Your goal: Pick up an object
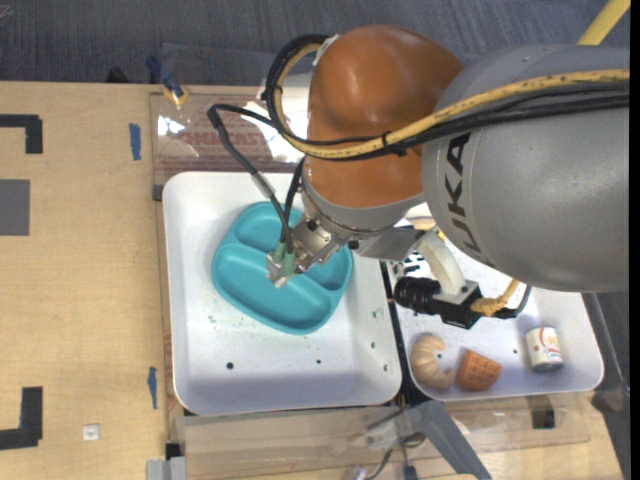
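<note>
A teal divided plate (262,278) lies in the left white bin (200,358). My gripper (281,269) hangs over the plate's middle, its tips down near the ridge between the compartments. The big orange wrist band and grey arm cover the plate's upper right part. In the right bin (575,373) lie a beige shell-shaped object (430,359), an orange waffle-textured piece (478,369) and a small white can with a red label (543,347).
A black clip with yellow cable (440,298) hangs over the right bin's left part. The wooden bench top (70,268) stretches to the left of the bins. Bare bin floor lies below and left of the plate.
</note>
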`<state>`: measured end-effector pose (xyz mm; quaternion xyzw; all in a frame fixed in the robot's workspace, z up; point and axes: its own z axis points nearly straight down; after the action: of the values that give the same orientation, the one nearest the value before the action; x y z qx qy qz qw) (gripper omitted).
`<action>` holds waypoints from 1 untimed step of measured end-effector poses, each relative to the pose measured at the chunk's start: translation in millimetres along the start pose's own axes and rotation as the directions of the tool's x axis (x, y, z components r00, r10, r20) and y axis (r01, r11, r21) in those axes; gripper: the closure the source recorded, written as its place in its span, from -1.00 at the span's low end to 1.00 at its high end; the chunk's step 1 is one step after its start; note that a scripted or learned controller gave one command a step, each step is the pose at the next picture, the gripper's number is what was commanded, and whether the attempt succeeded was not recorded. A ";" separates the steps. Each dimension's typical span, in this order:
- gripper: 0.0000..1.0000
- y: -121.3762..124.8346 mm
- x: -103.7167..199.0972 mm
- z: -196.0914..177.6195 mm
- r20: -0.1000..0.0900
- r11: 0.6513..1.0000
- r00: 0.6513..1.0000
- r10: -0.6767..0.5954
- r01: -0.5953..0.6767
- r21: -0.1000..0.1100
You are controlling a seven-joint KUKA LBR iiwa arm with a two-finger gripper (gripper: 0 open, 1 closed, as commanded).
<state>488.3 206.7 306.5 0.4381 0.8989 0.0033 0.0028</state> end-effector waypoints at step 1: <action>1.00 -29.9 -24.0 56.9 -0.005 0.965 0.965 -0.262 0.262 0.007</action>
<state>479.9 169.6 249.4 0.3153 0.9490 0.0000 -0.0001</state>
